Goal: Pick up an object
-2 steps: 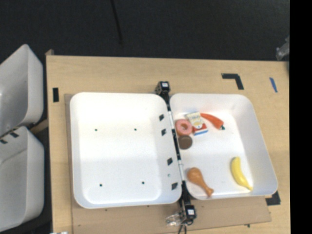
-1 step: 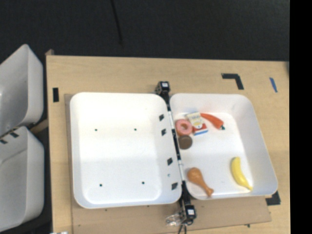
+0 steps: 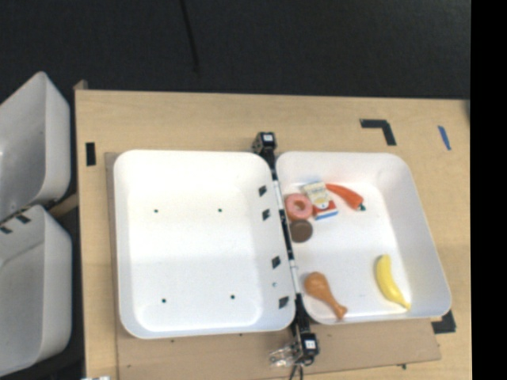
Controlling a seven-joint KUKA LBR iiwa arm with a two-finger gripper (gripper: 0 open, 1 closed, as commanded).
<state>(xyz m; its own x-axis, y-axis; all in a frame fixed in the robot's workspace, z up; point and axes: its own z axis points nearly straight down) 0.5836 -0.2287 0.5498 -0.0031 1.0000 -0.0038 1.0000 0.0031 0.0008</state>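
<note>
Two white bins sit side by side on the tan counter [image 3: 198, 121], their inner rims touching along a seam that carries small black clips. The left bin [image 3: 127, 212] shows a bare white floor with a few dark dots.

All the objects lie in the right bin [image 3: 416, 204]. Near its inner wall, towards the far end, a pink doughnut [image 3: 298, 207] lies flat. A brown round piece [image 3: 300, 230] sits just on its near side, touching or almost touching it. Just right of the doughnut is a small packet [image 3: 318, 198] with red and blue on it, and an orange carrot [image 3: 344, 195] lies aslant beside that. A brown drumstick [image 3: 325, 294] lies by the near inner corner. A banana [image 3: 390, 281] lies well apart from the cluster, near the outer wall.

On the counter beyond the right bin are a black corner mark [image 3: 380, 128] and a blue strip [image 3: 444, 138].
</note>
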